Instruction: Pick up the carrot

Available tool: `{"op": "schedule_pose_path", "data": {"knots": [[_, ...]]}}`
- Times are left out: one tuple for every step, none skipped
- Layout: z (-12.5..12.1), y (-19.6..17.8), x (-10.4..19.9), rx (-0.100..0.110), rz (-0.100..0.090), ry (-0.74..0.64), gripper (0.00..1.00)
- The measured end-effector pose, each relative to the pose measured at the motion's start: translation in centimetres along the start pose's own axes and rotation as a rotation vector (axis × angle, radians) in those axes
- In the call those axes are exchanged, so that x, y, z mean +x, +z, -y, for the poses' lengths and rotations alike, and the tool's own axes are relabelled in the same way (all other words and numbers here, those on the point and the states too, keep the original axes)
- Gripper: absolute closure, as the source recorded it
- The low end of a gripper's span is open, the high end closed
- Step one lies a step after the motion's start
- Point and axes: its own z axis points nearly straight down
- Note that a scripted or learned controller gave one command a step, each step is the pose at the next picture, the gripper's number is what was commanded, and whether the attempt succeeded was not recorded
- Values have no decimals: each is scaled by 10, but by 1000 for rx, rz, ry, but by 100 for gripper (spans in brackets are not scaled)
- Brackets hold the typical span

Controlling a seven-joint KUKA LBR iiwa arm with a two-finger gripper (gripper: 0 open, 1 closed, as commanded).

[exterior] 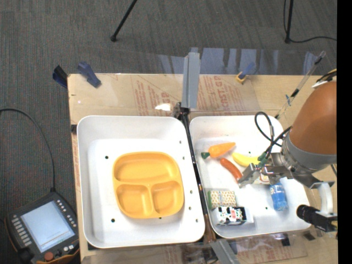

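Gripper (pixel 248 176) fingers cannot be told apart or together. Its target, the carrot (pixel 221 149), is seen in the right bin (pixel 204 126), up-left of it, long axis running left-right, slightly tilted.

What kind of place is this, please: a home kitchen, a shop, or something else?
Most likely a robotics lab, not a kitchen. A grey arm with an orange band reaches over two shallow white plastic bins holding toy food such as a small orange plastic carrot, and a handheld control screen lies on grey carpet.
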Motion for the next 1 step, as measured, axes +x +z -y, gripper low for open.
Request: {"op": "schedule_pose_path", "data": {"knots": [[-65, 26, 3, -1, 0, 40, 0]]}}
